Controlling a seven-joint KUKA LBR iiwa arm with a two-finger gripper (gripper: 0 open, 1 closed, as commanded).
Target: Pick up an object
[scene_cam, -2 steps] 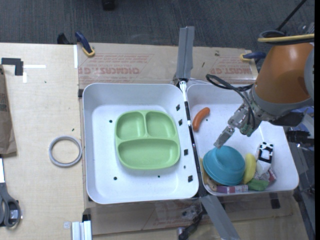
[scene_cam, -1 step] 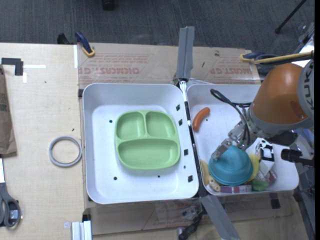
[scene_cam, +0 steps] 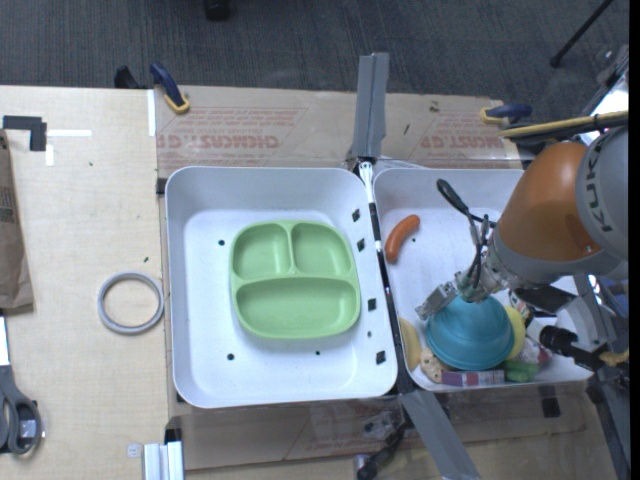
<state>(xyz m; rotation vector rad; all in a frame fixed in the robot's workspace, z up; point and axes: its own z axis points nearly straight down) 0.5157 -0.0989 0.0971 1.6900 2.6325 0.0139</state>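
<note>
Two bins, tan bench, dark carpet.

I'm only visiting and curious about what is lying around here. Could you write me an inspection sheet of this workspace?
Surface: wooden bench with a left bin and a right bin, both white, on cardboard.
Job's things: the right bin holds an orange sausage, a black spoon, a blue bowl and small things heaped around it; the left bin holds a green plate.
Clutter: tape ring, scissors and brown bag on the bench.
Grippers: pincer low, at the blue bowl's top; whether it grips anything cannot be told.
Cables: nothing seen.
Surroundings: grey carpet; a clamp at the bench's far edge.
</note>
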